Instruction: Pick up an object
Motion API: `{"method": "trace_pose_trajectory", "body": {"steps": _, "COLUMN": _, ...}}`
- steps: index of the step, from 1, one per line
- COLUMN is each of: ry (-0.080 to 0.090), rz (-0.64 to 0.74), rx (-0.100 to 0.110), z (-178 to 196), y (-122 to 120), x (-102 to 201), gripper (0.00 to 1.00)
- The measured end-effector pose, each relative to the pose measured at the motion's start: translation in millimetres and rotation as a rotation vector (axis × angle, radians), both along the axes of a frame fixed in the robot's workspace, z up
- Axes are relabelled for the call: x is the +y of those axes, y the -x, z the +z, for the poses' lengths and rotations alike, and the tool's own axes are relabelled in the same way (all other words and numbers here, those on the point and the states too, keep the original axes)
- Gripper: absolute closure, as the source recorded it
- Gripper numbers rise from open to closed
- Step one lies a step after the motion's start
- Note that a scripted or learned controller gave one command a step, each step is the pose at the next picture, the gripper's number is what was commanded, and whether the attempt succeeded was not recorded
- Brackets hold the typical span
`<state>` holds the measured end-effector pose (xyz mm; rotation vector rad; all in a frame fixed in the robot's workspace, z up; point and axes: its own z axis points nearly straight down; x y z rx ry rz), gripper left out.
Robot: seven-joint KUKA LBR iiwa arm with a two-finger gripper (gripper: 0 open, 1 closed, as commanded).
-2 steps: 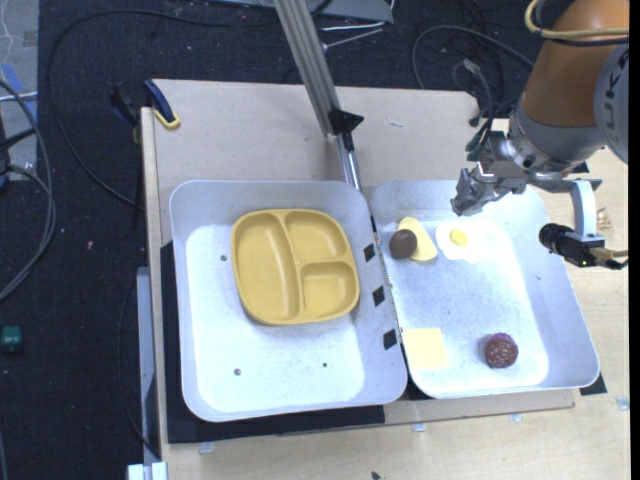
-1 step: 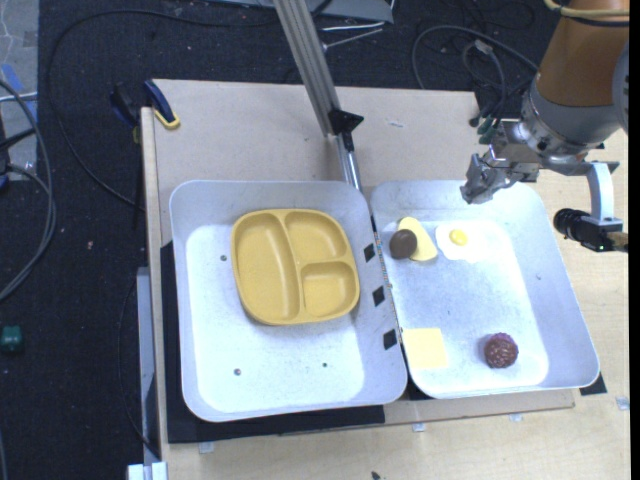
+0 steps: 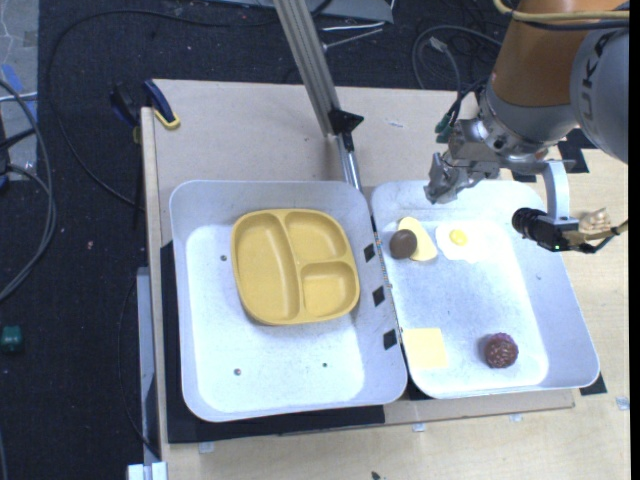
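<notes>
1. Starting at the left, the left white bin [image 3: 200, 298] holds a yellow divided plate [image 3: 296, 265] with three compartments. The plate lies flat, with its long axis running roughly from 11 o'clock to 5 o'clock in the view.
2. Between the two bins, small black clips [image 3: 380, 293] sit along the shared edge, and a slanted metal pole [image 3: 312, 58] rises toward 12 o'clock from the bench behind.
3. The right white bin [image 3: 545, 298] holds four loose things. A brown ball [image 3: 403, 243] lies at the bin's 10 o'clock corner, touching a pale yellow wedge [image 3: 425, 242] just at its 3 o'clock side; the wedge's tip points toward 11 o'clock.
4. A fried-egg toy [image 3: 460, 239], white with a yellow yolk, lies flat just beside the wedge, at its 3 o'clock.
5. A pale yellow square slice [image 3: 424, 348] lies flat near the bin's 7 o'clock corner, its edges roughly parallel to the bin walls.
6. A dark red bumpy ball [image 3: 499, 350] sits at the slice's 3 o'clock, apart from it.
7. The gripper [image 3: 444, 190] hangs over the bin's far rim, at 12 o'clock from the wedge and egg, touching none of them. Whether its fingers are spread or closed I cannot tell.
</notes>
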<state>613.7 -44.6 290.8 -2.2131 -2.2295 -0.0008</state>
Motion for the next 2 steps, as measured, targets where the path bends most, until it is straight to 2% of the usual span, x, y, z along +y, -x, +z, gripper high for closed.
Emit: {"method": "trace_pose_trajectory", "body": {"steps": 2, "ry": 0.000, "rz": 0.000, "rx": -0.002, "z": -32, "y": -28, "x": 111, "gripper": 1.00}}
